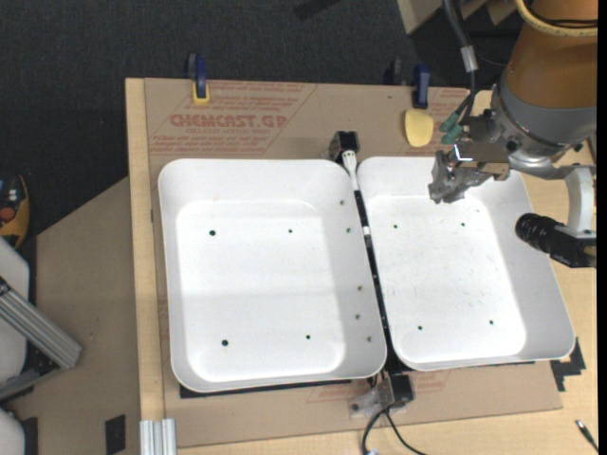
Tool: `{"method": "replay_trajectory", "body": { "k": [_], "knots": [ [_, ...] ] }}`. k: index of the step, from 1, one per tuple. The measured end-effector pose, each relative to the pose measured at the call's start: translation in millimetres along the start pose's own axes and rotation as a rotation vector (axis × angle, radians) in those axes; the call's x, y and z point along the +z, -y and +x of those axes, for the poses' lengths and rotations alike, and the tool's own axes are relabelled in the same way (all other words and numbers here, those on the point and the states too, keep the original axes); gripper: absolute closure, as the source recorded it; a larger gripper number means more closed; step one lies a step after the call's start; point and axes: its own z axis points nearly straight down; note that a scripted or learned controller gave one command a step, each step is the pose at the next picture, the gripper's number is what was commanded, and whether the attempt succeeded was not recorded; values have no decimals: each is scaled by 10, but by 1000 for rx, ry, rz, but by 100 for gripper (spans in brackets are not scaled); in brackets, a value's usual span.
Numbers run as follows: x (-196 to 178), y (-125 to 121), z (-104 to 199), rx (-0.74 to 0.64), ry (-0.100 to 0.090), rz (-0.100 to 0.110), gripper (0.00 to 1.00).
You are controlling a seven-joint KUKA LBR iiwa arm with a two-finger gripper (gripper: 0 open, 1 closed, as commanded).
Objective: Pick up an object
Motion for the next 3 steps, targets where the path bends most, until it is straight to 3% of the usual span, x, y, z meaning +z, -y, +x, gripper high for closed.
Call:
{"method": "replay_trajectory", "body": {
  "k": [1, 2, 3],
  "knots": [
    [975, -505, 89, 0, 1, 3, 100],
    [-451, -404, 608, -6, -2, -19, 100],
    [586, -702, 870, -1, 2, 6, 100]
  ]
}}
